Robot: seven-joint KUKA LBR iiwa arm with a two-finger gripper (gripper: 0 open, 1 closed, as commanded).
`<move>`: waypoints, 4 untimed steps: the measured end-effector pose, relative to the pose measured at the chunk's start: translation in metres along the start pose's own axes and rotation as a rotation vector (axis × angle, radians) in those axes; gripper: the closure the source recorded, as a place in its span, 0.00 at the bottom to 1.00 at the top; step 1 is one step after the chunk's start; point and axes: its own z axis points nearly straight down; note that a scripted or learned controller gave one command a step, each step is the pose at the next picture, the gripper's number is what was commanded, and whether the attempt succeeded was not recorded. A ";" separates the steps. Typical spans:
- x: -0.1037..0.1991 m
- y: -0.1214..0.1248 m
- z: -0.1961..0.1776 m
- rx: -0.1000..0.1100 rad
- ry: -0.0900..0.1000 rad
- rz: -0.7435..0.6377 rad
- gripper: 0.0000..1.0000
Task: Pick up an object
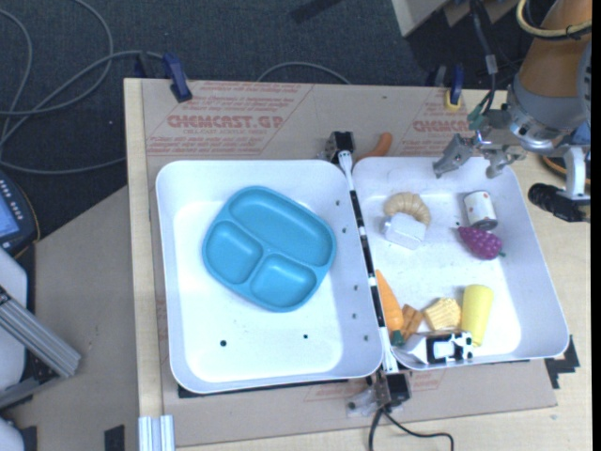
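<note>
Two white bins lie side by side on the tabletop [141, 205]. The left bin [188, 346] holds a blue divided plate [269, 247]. The right bin [535, 289] holds a croissant [408, 205] curving over a white block [406, 232], a small can [480, 209] on its side with its long axis running near to far, purple grapes [481, 242], a carrot [388, 303] along the left wall, point toward the near edge, and a yellow piece [476, 312] lying lengthwise near to far. The gripper [472, 155] hovers over the bin's far edge, fingers apart, holding nothing.
</note>
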 end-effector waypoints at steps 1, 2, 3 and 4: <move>-0.065 -0.020 0.097 0.007 0.007 0.005 0.00; -0.051 -0.053 0.111 0.007 0.003 0.001 0.00; -0.051 -0.051 0.099 -0.001 0.000 0.001 1.00; 0.003 -0.048 -0.007 -0.010 -0.001 -0.006 1.00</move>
